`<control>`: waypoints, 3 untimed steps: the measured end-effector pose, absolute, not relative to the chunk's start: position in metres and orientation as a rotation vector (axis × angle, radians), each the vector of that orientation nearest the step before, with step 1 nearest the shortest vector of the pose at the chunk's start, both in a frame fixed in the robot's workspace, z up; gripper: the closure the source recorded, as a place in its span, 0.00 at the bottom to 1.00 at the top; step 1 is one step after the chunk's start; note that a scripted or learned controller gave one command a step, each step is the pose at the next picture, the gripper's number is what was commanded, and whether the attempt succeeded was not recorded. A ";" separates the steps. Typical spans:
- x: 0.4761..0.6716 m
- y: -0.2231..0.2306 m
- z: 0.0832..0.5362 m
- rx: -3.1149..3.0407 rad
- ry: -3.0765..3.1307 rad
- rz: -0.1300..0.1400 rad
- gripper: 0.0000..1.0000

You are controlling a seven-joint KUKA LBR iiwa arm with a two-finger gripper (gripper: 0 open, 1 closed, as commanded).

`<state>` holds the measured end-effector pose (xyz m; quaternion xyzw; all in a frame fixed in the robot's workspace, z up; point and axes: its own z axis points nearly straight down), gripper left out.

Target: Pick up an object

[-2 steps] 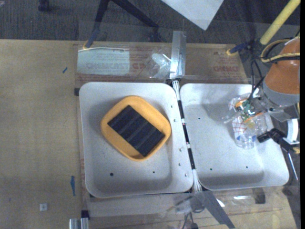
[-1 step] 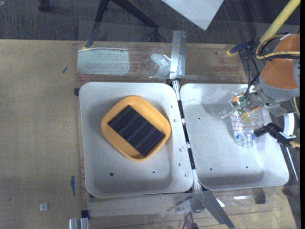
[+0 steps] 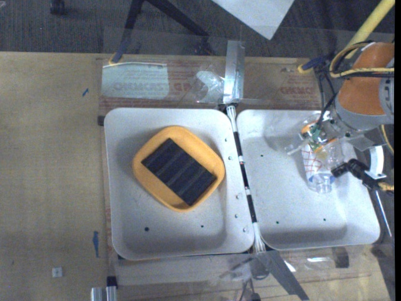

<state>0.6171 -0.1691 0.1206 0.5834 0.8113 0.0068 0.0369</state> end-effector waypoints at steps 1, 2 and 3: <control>0.630 -0.174 0.122 1.707 2.557 0.022 0.00; 0.625 -0.178 0.121 1.612 2.614 0.025 0.00; 0.631 -0.177 0.122 1.588 2.618 0.026 0.00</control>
